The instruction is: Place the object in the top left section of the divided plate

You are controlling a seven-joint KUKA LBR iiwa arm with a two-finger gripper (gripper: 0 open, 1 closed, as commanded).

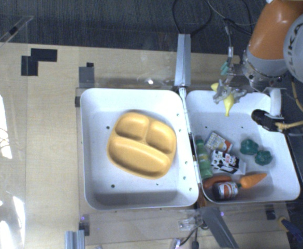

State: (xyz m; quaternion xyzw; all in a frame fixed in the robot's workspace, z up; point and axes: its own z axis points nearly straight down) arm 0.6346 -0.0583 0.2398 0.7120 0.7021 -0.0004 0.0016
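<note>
- The gripper [227, 95] hangs over the far left corner of the right bin [291, 183], and a small yellow object [228, 106] is pinched between its fingers, its tapered end pointing down.
- That yellow piece is up in the air, clear of the bin floor, well apart from the plate.
- Behind the gripper, the grey arm [301, 40] with its orange band [270, 27] comes in from the right, cables looping off over the dark floor.
- Below the gripper, on the right bin floor: two green pieces [256, 151] near the right wall, close together.
- Toward the left wall, a little cluster: a small printed box [216, 140], a black-and-white carton [226, 162], and a green item [204, 162] against the wall.
- At the near edge, an orange carrot [254, 179] lies tilted, with a can or bottle [225, 190] on its side just beside it.
- Over in the left bin [97, 191], the yellow divided plate [141, 143] sits about the middle, turned at a slant: two smaller sections at the far side, one long section nearer.
- Nothing lies in any of the plate's sections.
- A metal rail [183, 61] runs back from where the two bins meet.
</note>
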